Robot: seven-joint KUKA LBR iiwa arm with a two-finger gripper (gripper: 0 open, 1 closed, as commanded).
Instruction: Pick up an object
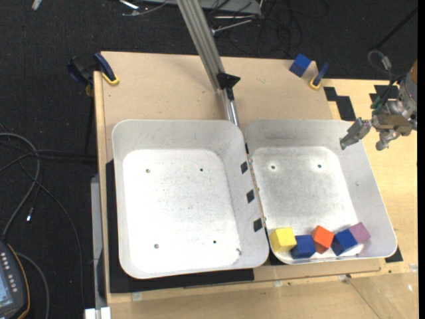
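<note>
White bins sit side by side on the wooden bench (172,85); the left bin (176,198) has a bare floor, the right bin (309,185) holds five small blocks bunched along its near wall, probably slid down into that corner: yellow block (283,237), blue block (303,246), orange block (323,237), second blue block (344,240), purple block (359,232), most touching neighbours. Gripper (368,137) hangs over the right bin's far right rim, fingers spread apart, nothing between them. Blocks lie well apart from it, toward the camera. A stray blue block (301,64) rests on the bench outside both bins.
</note>
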